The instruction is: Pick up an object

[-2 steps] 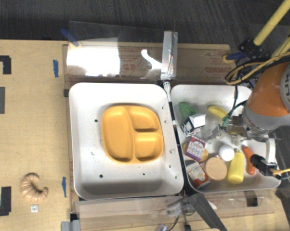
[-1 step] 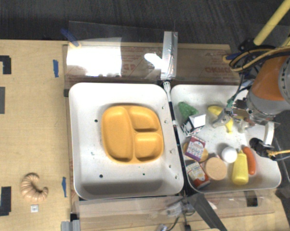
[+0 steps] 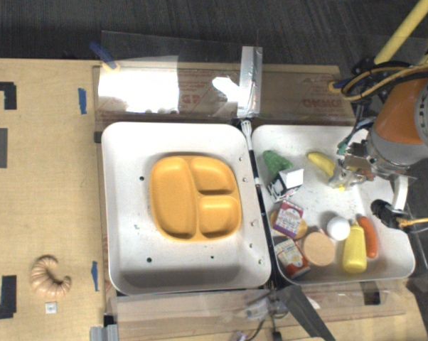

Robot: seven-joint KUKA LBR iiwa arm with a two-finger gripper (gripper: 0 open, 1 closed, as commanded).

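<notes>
While the arm reaches in from the right, we see the end effector [image 3: 348, 168] hanging low over the upper right part of the right bin [image 3: 399, 261], just beside the yellow banana [image 3: 321, 163]. We cannot tell whether it is open or closed, and nothing is visibly caught in it.

Any of the small things in that bin would do for the pick. They crowd its left and lower parts: a green object [image 3: 276, 162] near the top left, a small white box [image 3: 291, 179] below it, a purple packet [image 3: 289, 219], a round tan lid [image 3: 318, 248], a white ball [image 3: 338, 228], a yellow bottle [image 3: 355, 249] and an orange carrot-like piece [image 3: 370, 236] just beside the bottle. The left bin [image 3: 121, 148] carries 1 yellow divided tray [image 3: 195, 195].

We judge the banana the best target, since it lies nearest and has bare bin floor on its right side. To do this well, we would center over its middle, turn the wrist so the closing line crosses its narrow width, descend until almost touching the floor, then close and lift straight up. The risk is nudging the banana toward the white box, or clipping the bin wall.
</notes>
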